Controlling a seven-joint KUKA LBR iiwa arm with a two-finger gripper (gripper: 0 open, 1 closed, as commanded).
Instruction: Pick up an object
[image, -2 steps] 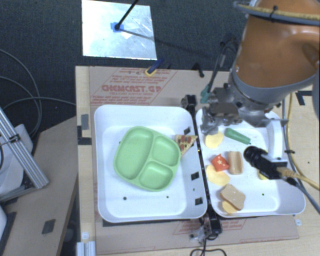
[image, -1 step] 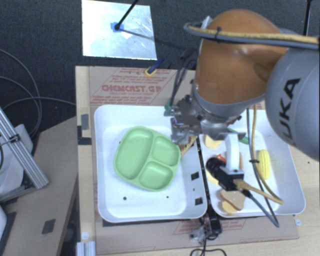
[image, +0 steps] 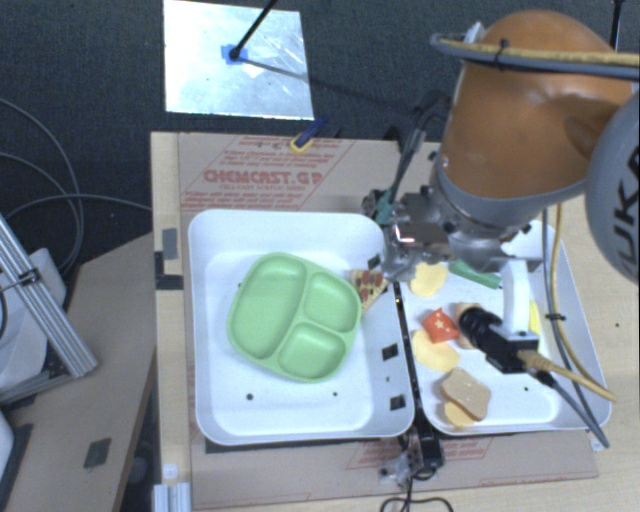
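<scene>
The tool (image: 392, 258) is seen low over the wall between the two bins; whether it is open or closed, and whether anything is held, cannot be told; a small pizza slice toy (image: 368, 287) is found just beside the tool, to its left in the view, at the right edge of the left bin (image: 230, 400); a pale yellow piece (image: 430, 279) is laid close on the tool's other side, in the right bin (image: 530, 395); a red piece (image: 440, 323) is placed somewhat farther, below that; a green divided plate (image: 295, 315) is set farther to the tool's left; a bread slice (image: 468, 392) is placed farthest, below the red piece.
</scene>
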